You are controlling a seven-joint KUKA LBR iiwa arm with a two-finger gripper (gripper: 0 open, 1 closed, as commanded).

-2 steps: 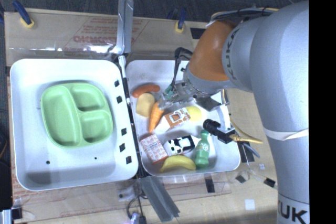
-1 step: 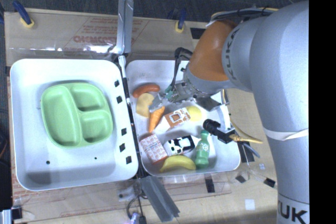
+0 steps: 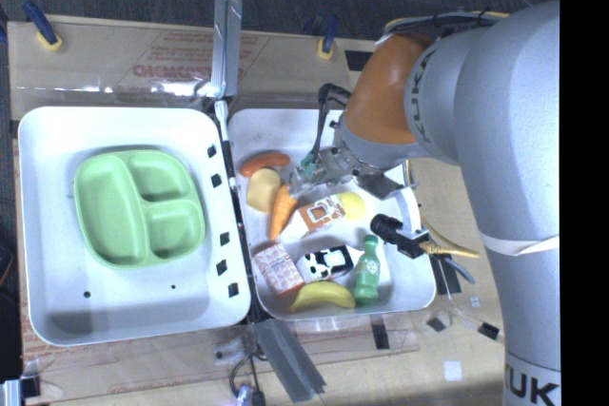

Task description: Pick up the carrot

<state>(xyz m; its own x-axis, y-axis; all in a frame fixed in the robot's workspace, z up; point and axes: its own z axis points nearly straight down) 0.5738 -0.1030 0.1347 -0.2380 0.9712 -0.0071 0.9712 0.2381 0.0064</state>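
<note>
- Your pincer point(image 3: 312, 168) hangs low in the right bin point(image 3: 411, 299); honestly can't tell its state.
- The carrot point(image 3: 280, 210) lies just left-below it, not yet picked — the grab's left.

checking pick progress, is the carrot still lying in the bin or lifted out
Lying in the bin. The carrot rests on the floor of the right bin beside a yellow fruit, with the hand just above and right of it.

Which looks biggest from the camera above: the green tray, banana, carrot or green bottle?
Largest to smallest:
1. Green tray, by far.
2. Banana.
3. Carrot and green bottle look about alike, so I won't rank them.
</note>
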